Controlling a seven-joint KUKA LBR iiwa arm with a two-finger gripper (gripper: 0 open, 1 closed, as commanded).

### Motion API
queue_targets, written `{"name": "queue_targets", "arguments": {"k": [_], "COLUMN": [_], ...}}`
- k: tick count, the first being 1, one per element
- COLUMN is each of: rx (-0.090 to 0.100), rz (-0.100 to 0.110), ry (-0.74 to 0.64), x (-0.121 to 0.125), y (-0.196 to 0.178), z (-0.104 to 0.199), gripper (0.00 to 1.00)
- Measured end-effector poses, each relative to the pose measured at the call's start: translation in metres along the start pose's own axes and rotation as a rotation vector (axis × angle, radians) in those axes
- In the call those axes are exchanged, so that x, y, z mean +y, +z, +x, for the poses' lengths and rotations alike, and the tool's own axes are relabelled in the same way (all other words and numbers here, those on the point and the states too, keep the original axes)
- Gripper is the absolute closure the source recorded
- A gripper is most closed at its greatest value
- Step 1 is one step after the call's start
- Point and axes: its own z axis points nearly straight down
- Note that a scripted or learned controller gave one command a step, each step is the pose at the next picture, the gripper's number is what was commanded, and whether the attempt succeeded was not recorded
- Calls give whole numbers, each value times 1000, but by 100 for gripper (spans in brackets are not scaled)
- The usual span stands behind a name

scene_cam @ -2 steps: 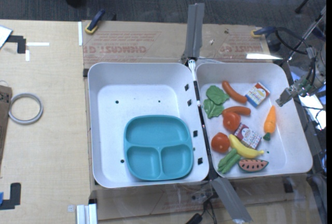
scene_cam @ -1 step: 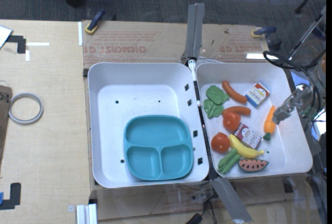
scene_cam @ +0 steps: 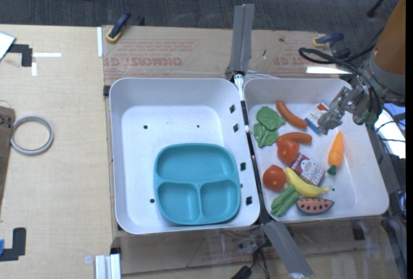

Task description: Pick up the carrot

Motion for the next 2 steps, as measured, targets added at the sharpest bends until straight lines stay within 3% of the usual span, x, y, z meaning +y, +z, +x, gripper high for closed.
{"name": "queue_targets", "arguments": {"k": [1,2], "rx": [-1,2], "rz": [1,0], "ry": [58,-102], "x": [-48,-35], "y": [-18,34], "z": [-55,-40], "gripper": [100,100]}}
